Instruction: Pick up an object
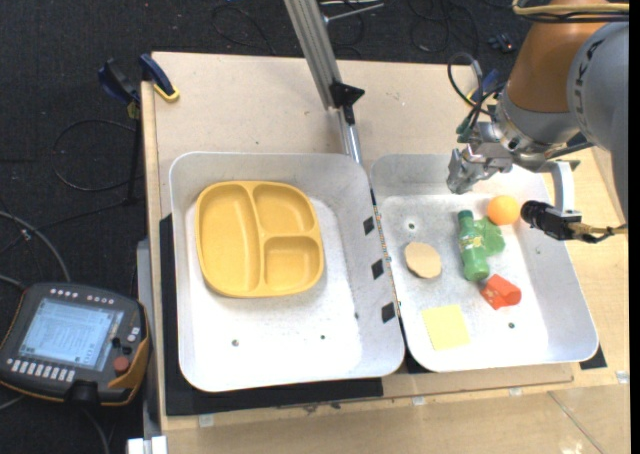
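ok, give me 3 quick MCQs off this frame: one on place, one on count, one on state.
1. Where is the yellow divided tray?
A. left bin
B. right bin
C. on the bare bench

2. How many loose objects lie in the right bin?
A. two
B. five
C. eight

3. What is the gripper doing?
A. lifting the green bottle
B. gripping the tray
C. hanging over the right bin's far edge with nothing visibly held

Key:
1 A: the tray sits in the left bin.
2 B: orange ball, green bottle, tan oval piece, red piece, yellow square.
3 C: every object lies on the bin floor, apart from the gripper.
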Controlling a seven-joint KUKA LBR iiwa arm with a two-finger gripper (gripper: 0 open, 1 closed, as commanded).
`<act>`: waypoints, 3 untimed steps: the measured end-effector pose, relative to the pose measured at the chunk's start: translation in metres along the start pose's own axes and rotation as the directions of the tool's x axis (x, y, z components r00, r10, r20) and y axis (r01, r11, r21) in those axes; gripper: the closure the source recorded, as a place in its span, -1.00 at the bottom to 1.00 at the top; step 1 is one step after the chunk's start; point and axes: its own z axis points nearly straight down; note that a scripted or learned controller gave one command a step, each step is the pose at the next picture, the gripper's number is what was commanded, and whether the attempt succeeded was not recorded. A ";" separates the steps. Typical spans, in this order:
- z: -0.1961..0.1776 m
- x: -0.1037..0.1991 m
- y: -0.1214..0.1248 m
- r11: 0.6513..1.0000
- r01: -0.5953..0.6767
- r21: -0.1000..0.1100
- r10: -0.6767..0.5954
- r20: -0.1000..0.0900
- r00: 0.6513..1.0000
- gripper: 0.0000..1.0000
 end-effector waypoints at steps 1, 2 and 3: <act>-0.062 0.004 0.008 1.000 0.002 -0.001 -0.002 0.000 1.000 1.00; -0.115 0.004 0.010 1.000 0.001 -0.001 -0.001 0.000 1.000 1.00; -0.112 0.047 -0.020 1.000 0.003 0.007 -0.003 -0.003 1.000 1.00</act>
